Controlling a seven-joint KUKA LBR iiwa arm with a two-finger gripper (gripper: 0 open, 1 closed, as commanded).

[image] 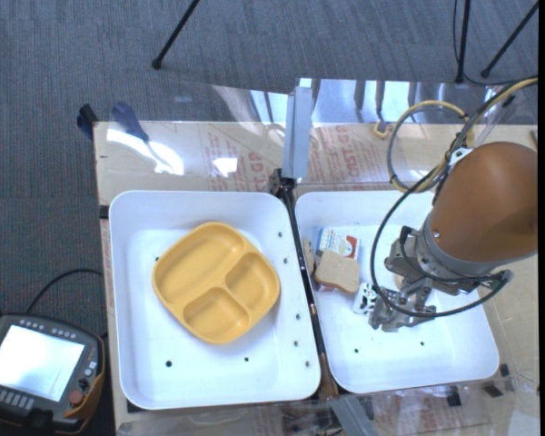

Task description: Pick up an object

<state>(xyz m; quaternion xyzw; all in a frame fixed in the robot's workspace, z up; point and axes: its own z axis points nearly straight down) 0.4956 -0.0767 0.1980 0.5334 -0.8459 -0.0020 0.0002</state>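
We see the metal two-finger pincer (pixel 388 313) low in the right bin; finger state unclear. Tan bread-slice toy (pixel 336 272) lies just left; small blue-white carton (pixel 335 242) beyond.

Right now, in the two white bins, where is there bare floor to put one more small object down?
Right bin: the front floor, between the gripper and the near wall, is bare. Its left part is crowded: a small carton, a bread slice, then the gripper. Left bin: the yellow divided plate takes the middle; bare strips run along the near wall and the left wall.
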